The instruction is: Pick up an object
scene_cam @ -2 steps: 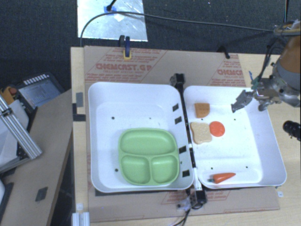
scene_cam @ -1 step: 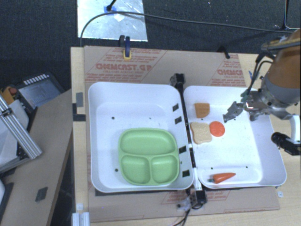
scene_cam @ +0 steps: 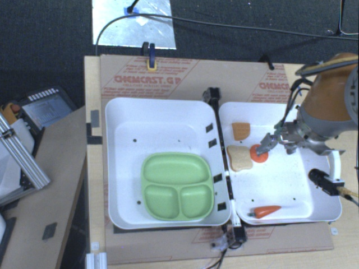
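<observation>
Arm [scene_cam: 331,102] enters from the right of the camera view, orange band above the wrist, reaching over the right bin [scene_cam: 291,192]. Gripper [scene_cam: 267,145] sits low over the middle of that bin, pointing left, its tip just above or touching the red-orange round object [scene_cam: 259,155]; contact cannot be confirmed from this angle. Whether the gripper is wide or narrow cannot be told, and nothing is visibly held. The round object lies touching the right edge of a pale bread-slice-shaped piece [scene_cam: 240,158], near the bin's left wall. A smaller tan-brown toast-like piece [scene_cam: 241,130] lies just behind these, apart from them. An orange carrot-shaped item [scene_cam: 265,211] rests near the front wall of the right bin, well apart from the gripper. Left bin [scene_cam: 129,128] holds a green three-compartment plate [scene_cam: 177,185] toward its front right. Both bins sit side by side on a brown cardboard sheet [scene_cam: 168,74] on the bench. A black cable [scene_cam: 235,27] runs across the dark floor behind.
</observation>
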You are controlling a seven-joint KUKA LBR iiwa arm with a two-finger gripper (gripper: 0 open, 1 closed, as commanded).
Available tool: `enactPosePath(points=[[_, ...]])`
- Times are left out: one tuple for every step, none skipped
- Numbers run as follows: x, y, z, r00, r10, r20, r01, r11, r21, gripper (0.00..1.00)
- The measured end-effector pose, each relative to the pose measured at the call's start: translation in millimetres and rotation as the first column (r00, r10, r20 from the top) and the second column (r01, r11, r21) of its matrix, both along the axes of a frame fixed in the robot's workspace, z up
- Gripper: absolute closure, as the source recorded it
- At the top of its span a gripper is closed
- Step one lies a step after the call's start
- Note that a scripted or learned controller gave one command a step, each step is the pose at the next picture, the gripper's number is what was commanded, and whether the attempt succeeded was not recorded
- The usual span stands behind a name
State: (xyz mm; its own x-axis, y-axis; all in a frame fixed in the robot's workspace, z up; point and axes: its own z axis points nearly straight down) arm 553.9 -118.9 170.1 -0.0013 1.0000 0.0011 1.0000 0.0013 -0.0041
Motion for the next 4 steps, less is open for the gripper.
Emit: enactPosePath(points=[[5.9, 4.2, -44.8, 1.000, 0.000, 0.001, 0.000, 1.000, 0.000, 0.00], [7.5, 3.2, -31.6, 1.000, 0.001, 0.007, -0.001, 1.000, -0.002, 1.00], [8.5, -2.9, 13.5, 1.000, 0.000, 0.010, 0.000, 1.000, -0.003, 1.00], [19.1, -1.2, 73.5, 1.000, 0.003, 0.013, -0.003, 1.000, -0.003, 1.00]])
